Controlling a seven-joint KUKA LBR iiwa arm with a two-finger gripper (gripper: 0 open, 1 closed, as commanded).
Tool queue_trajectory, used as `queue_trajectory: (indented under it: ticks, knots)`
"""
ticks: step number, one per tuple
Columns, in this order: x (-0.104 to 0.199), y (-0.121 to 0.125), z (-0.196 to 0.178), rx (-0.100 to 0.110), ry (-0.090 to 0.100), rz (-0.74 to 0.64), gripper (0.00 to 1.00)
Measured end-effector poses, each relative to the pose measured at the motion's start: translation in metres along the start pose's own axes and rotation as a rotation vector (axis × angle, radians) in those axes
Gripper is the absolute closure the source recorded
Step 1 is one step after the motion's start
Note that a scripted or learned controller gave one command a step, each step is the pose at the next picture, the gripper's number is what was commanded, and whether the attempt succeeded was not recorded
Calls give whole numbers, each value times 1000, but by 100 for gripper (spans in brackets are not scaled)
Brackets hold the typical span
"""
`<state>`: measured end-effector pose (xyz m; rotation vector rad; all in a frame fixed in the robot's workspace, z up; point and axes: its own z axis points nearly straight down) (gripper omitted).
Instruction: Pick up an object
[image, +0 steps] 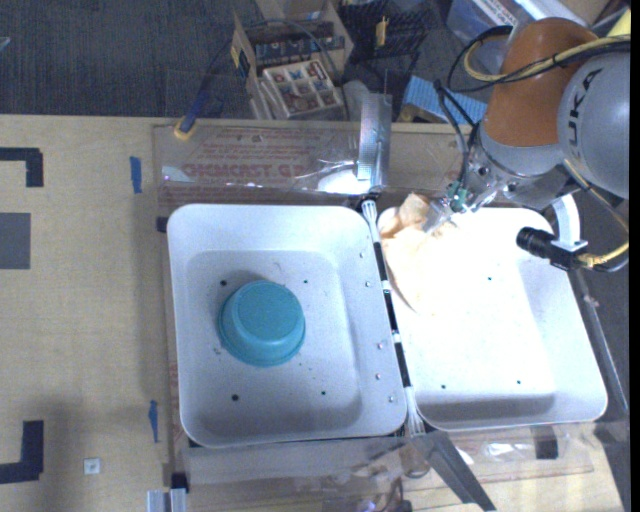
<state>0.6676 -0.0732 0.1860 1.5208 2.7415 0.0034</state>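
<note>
Teal bowl (262, 321) in L bin (200, 240)

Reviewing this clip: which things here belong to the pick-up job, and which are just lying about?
Job:
- gripper, over the right bin's far left corner
- pale object beside it; grasp unclear
- blue bowl in the left bin
- right bin

Lying about:
- blue tape marks on the bench
- box of clutter behind

Matt teal plastic bowl (262, 322), smooth white plastic bins (340, 400), wooden bench (80, 300)
</note>
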Motion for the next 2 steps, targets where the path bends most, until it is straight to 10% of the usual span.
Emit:
queue_trajectory:
  ticks: [1,2]
  knots:
    - [29,1,1,6,5,123,100]
    - [-5,-12,0,2,1,103,100]
